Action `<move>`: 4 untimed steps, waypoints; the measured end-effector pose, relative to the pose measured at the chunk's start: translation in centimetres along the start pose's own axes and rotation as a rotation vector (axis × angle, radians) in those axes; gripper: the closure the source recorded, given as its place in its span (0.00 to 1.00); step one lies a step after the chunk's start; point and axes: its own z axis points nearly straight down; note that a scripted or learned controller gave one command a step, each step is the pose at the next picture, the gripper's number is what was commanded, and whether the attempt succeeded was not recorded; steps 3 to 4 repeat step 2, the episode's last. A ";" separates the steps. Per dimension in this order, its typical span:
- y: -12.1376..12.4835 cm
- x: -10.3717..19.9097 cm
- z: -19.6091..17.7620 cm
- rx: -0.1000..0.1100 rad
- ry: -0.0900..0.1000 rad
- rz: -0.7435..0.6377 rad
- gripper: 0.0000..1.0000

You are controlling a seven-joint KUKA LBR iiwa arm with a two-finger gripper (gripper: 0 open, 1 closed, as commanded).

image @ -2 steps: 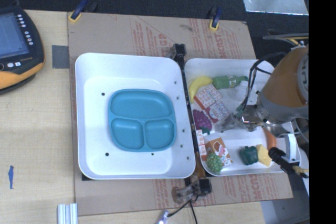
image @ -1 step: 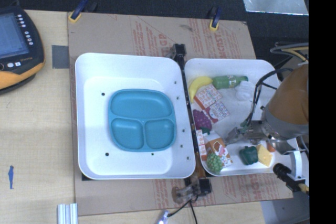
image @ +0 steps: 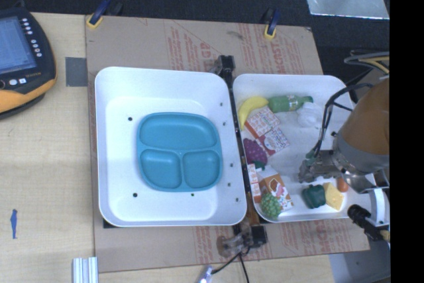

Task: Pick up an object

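Note:
The right bin [image: 291, 81] holds several small items. A yellow banana [image: 252, 106] and a green bottle [image: 289, 103] lie at its far side, with a clear plastic piece [image: 309, 116] beside the bottle. A printed carton [image: 267, 128] and purple grapes [image: 255, 151] sit near the left wall. Another printed carton [image: 274, 186] and a green bunch [image: 270, 206] lie at the near left corner. A dark green block [image: 315, 196] and a yellow wedge [image: 334, 197] rest at the near right. My gripper [image: 315, 168] hangs low in the bin, just above the green block.
The left bin [image: 112, 96] carries a blue divided plate [image: 179, 150]. A teach pendant [image: 20, 56] lies on the bench at far left. Clamps [image: 270, 23] pin the cardboard base. The grey arm with its orange band [image: 368, 126] covers the right bin's right side.

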 end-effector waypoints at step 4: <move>0.0 3.6 1.0 -0.001 0.000 0.001 0.00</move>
